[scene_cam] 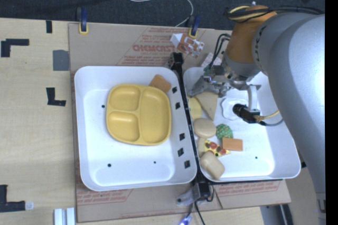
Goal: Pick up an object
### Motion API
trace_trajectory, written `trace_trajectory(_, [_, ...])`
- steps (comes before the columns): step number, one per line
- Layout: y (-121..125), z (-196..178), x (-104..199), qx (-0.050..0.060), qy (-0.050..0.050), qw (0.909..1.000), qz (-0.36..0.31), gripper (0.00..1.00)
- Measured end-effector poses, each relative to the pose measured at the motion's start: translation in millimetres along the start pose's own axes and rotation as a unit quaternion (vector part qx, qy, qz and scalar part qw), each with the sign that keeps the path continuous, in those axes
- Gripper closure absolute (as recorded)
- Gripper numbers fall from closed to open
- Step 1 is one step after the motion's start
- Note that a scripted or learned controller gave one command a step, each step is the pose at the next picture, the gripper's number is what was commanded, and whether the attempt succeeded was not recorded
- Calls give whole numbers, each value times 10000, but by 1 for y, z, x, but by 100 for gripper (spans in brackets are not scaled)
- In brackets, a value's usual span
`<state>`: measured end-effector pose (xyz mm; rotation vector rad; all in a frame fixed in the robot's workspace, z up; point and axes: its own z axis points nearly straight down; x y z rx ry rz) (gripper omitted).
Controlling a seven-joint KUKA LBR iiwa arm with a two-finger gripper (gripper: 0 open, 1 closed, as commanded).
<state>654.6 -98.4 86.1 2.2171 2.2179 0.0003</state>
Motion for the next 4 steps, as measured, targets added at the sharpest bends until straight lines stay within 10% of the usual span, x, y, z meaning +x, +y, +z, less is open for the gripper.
trace_trajectory(3, [13, 2, -2, 44, 16, 10000, -14, 0])
trace_trajectory(4, [-18, 2, 4, 32, 13, 10000, 4, 0])
